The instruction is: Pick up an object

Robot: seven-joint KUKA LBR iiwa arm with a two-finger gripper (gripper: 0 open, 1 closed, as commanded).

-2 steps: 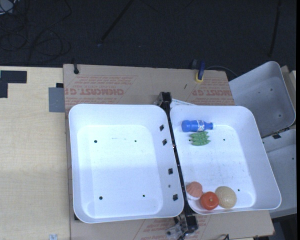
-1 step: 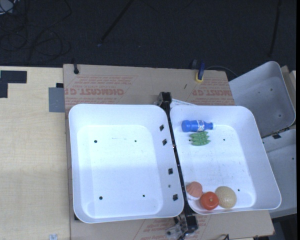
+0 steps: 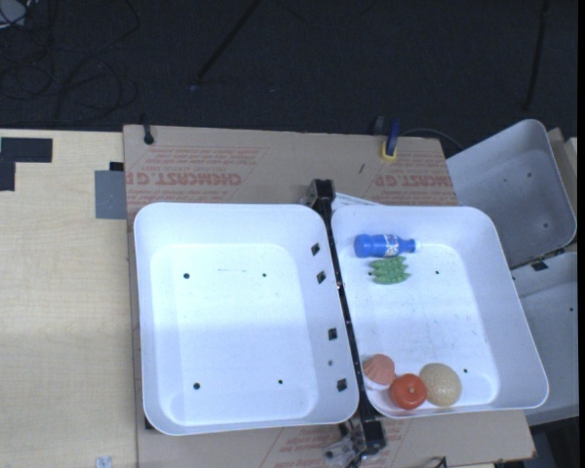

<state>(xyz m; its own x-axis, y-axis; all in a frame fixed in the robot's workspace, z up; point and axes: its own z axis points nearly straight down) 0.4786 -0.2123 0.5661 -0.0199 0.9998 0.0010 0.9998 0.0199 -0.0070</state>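
In the right bin (image 3: 497, 291) a small blue bottle (image 3: 382, 246) with a white cap lies on its side near the far wall. Just in front of it sits a small green leafy item (image 3: 390, 271). At the bin's near left corner three round things cluster: a pale pink one (image 3: 378, 369), a red tomato-like one (image 3: 408, 391) and a beige ball (image 3: 441, 383).
The left bin (image 3: 166, 261) sits beside the right one, with black clips (image 3: 330, 291) along the shared divider. Both rest on a cardboard sheet (image 3: 273, 169). A tilted white panel (image 3: 512, 188) stands at the far right.
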